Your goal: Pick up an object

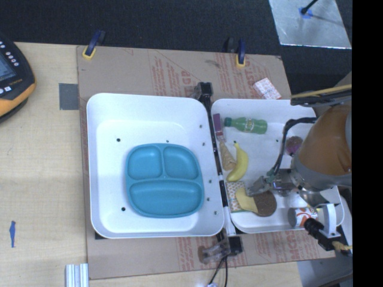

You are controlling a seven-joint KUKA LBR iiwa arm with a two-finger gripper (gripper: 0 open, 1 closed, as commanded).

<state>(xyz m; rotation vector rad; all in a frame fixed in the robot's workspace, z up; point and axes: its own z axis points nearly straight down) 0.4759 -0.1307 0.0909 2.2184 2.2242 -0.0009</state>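
Hovering low over the right bin (pixel 251 107), gripper (pixel 267 185) just right of the banana (pixel 239 164) and above a brown disc (pixel 264 204); finger state impossible to tell. Sitting beyond the banana, green bottle (pixel 246 125).

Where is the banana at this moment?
The banana lies in the right-hand bin, near its left wall, below the green bottle and up-left of the gripper.

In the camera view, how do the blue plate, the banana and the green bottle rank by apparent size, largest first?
1. blue plate, clearly largest.
2. banana and green bottle look about alike; I would not rank them.
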